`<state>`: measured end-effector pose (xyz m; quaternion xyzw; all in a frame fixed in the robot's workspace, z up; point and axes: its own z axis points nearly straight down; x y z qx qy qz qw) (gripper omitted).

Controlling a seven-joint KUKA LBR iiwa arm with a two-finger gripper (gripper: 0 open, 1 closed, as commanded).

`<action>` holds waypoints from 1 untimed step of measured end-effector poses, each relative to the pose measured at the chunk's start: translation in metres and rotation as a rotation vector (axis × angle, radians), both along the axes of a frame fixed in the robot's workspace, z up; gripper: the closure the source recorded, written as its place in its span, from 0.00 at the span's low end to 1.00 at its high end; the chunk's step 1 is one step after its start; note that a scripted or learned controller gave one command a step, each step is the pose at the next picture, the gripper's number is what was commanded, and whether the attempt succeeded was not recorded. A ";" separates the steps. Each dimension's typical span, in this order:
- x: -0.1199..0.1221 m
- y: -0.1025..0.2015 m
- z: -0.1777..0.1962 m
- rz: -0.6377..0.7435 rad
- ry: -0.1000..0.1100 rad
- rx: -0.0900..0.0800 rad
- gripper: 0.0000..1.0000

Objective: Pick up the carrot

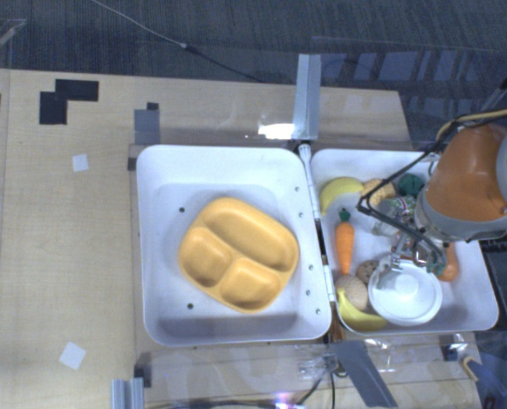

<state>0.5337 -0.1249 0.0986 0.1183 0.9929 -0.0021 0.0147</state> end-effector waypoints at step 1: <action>0.004 0.001 0.015 0.008 -0.008 0.000 1.00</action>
